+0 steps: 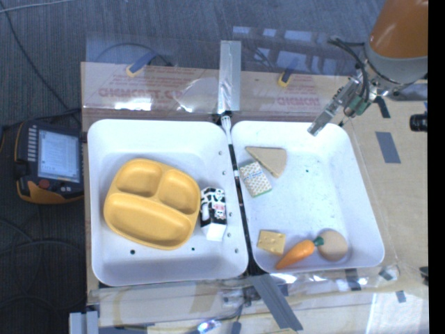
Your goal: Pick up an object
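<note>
- Gripper (321, 125) poised over the right bin's (361, 186) far rim, at its back right corner; whether spread or closed, cannot tell.
- Nothing visibly held.
- Nearest to it: tan wedge (268, 159) and patterned packet (255, 180), near the divider, well apart from the gripper.
- Along the near wall: tan cracker (270, 241), toy carrot (295, 253), beige egg (333, 245).
- In the left bin (97, 186): yellow divided plate (151, 202), cow-print carton (213, 211).
</note>
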Controlling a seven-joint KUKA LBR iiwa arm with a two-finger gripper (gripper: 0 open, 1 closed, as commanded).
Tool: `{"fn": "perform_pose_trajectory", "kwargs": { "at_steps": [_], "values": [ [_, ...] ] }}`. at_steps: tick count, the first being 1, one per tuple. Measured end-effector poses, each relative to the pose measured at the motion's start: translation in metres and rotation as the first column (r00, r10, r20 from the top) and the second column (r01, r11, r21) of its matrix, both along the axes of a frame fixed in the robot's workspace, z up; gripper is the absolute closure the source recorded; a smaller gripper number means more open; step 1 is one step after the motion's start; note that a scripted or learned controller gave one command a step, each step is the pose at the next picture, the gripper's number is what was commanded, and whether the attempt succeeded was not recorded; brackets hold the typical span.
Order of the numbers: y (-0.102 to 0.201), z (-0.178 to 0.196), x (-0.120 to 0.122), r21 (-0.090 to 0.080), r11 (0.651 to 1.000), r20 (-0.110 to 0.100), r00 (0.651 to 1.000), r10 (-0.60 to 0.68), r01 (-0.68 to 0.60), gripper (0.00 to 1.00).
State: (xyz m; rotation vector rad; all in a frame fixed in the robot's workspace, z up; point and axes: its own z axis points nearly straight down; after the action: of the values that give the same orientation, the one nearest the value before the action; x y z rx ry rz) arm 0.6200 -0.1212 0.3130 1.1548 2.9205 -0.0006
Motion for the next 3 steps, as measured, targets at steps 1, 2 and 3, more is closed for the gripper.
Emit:
{"fn": "perform_pose_trajectory", "kwargs": {
  "at_steps": [1, 2, 3],
  "values": [
    [-0.044, 0.074, 0.042, -0.004, 0.947, 0.004, 0.947, 0.321, -0.321, 1.0],
    [-0.102, 0.123, 0.001, -0.004, 0.819, 0.003, 0.819, 0.573, -0.573, 1.0],
    [0.037, 0.113, 0.022, 0.0, 0.819, 0.003, 0.819, 0.574, -0.574, 1.0]
  ]
}}
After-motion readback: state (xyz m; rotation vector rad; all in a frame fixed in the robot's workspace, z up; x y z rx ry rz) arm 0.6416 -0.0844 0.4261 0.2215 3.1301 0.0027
